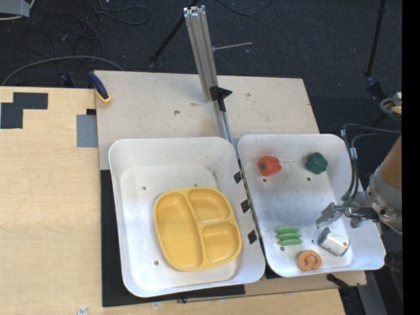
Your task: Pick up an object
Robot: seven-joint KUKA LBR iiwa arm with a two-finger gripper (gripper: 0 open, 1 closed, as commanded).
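Grey hand (336,213), seemingly spread, hovers near right bin's (354,258) rim above a white cylinder (333,243)

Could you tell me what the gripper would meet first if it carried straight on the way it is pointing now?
The gripper points leftward and down into the right bin. Most likely it would first meet the bin's bare floor, between the white can and the green beans; depth is hard to judge from this slanted view.
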